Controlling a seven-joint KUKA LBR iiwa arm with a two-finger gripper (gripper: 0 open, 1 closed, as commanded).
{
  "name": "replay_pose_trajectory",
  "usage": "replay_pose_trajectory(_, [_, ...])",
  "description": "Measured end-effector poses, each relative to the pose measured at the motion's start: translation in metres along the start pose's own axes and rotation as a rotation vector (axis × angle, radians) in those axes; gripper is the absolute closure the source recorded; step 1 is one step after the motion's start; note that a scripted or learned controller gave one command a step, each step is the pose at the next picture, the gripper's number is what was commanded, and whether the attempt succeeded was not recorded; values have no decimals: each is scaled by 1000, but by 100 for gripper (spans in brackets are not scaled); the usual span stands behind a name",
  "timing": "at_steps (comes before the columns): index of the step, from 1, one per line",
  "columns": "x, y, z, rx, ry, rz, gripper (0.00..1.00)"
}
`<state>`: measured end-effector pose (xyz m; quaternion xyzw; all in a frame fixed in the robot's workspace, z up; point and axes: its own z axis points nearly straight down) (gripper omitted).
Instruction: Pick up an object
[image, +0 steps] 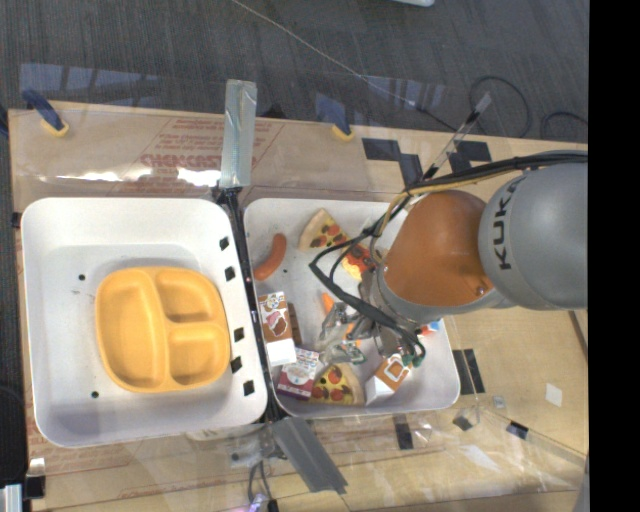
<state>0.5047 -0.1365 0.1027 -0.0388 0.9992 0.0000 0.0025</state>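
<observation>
The right bin (262, 222) holds a pizza slice (322, 231) at the back, a sausage (270, 256) near its left wall, a brown snack packet (275, 316), a second pizza slice (339, 384) at the front and a small carton (394, 371). My gripper (340, 335) hangs low over the middle of this bin, under the orange wrist band (435, 255). Its metal fingers sit among cables, just above the front items. An orange piece (327, 300) lies beside them. Nothing can be made out between the fingers.
The left bin (50, 400) carries a yellow divided plate (160, 327). A taped divider (240, 290) separates the two bins. The arm's grey body (535, 235) covers the right bin's right part. Cables run off toward the back right.
</observation>
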Motion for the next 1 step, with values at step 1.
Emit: replay_pose_trajectory(1, [-84,36,-55,0,-3,35,100])
